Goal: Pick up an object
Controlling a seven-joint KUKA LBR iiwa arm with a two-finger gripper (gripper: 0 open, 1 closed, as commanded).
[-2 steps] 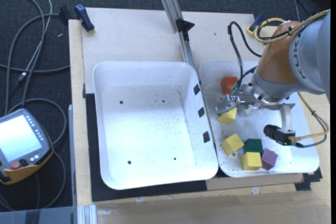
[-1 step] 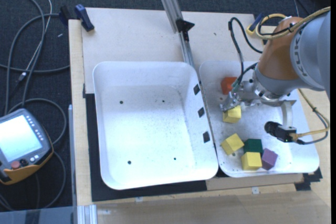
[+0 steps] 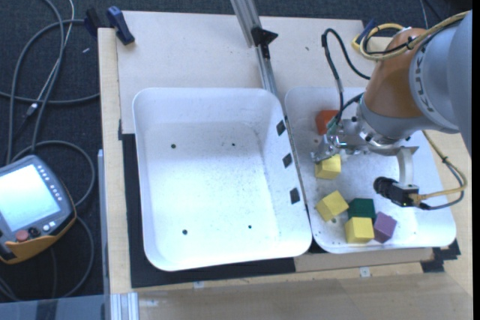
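The gripper hangs low in the right bin, directly over a yellow block apparently lined up for a grasp, though whether its jaws are open or closed I cannot tell.

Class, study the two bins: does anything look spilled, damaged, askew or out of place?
Nothing stands out. The yellow blocks, green block, purple block and orange block all lie loosely inside the right bin, tilted at mixed angles, none over a rim. The pincer sits just above one yellow block.
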